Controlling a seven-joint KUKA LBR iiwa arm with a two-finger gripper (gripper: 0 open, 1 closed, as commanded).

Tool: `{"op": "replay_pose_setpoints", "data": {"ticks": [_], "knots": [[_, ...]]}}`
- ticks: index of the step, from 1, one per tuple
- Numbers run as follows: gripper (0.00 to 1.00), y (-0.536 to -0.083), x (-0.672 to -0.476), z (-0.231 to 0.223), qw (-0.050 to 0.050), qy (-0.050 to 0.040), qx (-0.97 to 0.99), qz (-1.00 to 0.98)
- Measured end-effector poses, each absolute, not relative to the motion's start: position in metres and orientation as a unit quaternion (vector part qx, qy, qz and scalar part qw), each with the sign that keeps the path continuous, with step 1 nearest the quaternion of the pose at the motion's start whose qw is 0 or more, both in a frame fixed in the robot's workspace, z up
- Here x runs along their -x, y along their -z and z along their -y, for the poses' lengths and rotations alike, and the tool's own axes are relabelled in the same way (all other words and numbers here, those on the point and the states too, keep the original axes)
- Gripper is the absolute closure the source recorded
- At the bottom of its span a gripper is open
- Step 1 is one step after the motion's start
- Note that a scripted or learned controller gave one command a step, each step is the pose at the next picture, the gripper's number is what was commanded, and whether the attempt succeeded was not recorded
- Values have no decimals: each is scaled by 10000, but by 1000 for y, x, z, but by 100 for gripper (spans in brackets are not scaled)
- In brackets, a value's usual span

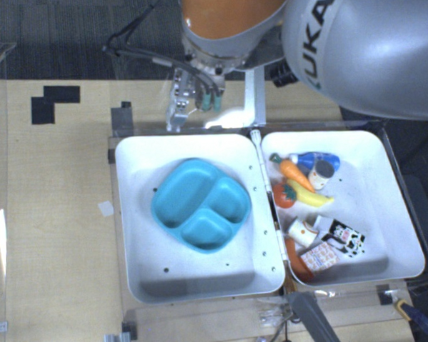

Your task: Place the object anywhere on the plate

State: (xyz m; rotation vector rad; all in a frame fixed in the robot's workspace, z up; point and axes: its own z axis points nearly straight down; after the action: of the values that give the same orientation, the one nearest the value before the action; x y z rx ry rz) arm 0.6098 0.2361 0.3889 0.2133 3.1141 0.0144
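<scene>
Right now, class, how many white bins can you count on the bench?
2: the left bin holds a blue plate; the right bin holds the small objects.

A pale wooden bench top (53,232) spreads from nine o'clock down to six, with black square markings (53,102) toward ten o'clock. Dark ribbed flooring (63,31) runs along twelve o'clock. Light glares off the bench just above centre, near twelve.

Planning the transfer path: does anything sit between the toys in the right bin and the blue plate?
Only the raised rims where the two white bins meet, between the blue three-compartment plate and the toy pile, orange carrot included.
</scene>
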Motion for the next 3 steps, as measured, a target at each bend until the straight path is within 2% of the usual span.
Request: {"op": "replay_pose_setpoints", "data": {"ticks": [1,2,3], "knots": [[100,-331,-565,-236,34,-16,720,-9974],[100,-358,-639,-235,54,-21,394,-9992],[100,-387,-624,-235,58,-21,492,-9988]]}}
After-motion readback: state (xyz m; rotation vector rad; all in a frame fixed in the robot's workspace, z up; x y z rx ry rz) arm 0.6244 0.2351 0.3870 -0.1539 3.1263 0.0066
